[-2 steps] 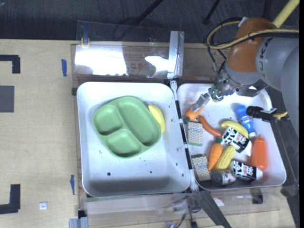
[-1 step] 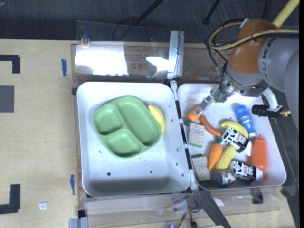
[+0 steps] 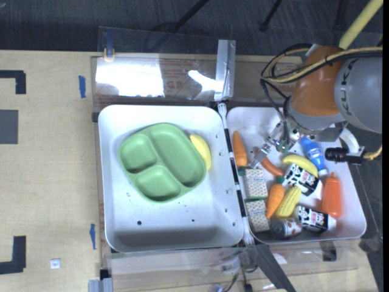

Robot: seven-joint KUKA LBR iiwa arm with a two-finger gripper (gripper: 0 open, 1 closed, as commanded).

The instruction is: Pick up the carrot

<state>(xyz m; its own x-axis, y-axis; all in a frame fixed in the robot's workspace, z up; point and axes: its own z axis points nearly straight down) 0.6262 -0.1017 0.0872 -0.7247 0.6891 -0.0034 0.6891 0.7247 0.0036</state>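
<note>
An orange carrot (image 3: 275, 199) lies in the right bin (image 3: 352, 227), near its middle, with an ear of yellow corn (image 3: 290, 201) touching its right side. A second orange tapered piece (image 3: 240, 149) lies along that bin's left wall. My gripper (image 3: 265, 152) hangs low over the upper left part of the right bin, between the tapered piece and a small red-orange item (image 3: 273, 167). It is above and slightly left of the carrot, apart from it. Nothing is visibly held.
The right bin is crowded: a banana (image 3: 298, 162), a blue bottle (image 3: 311, 152), an orange bottle (image 3: 331, 194), two black-and-white cartons (image 3: 301, 178) (image 3: 313, 218) and tan sponge blocks (image 3: 256, 184). In the left bin (image 3: 115, 224), a green divided plate (image 3: 161, 161) sits beside a yellow fruit (image 3: 202, 151).
</note>
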